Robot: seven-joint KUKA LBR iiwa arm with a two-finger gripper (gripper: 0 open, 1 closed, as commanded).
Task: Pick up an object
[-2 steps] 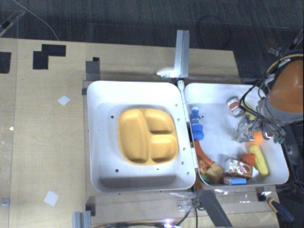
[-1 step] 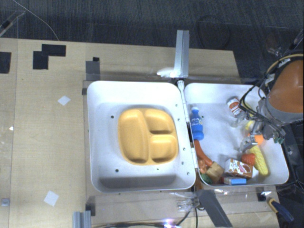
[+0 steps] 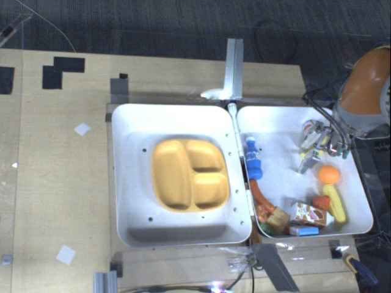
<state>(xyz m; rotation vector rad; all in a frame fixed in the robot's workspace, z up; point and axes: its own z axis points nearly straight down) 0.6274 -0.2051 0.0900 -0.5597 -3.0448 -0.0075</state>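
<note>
The gripper (image 3: 313, 153) hangs low over the upper right part of the right bin (image 3: 278, 122), its fingers (image 3: 305, 167) a little apart with nothing between them, so no object is held yet. The nearest thing to take is the orange ball (image 3: 329, 174), just below and to the right of the fingers, with the yellow corn cob (image 3: 335, 202) close under it. A clean pick likely means centring over the ball and coming straight down, since a round thing may roll off a slanted close. The bin's right wall is near, leaving little room on that side. The blue bottle (image 3: 252, 160) lies along the left wall, well apart across bare floor. The left bin (image 3: 128, 163) holds a yellow divided tray (image 3: 188, 174).
</note>
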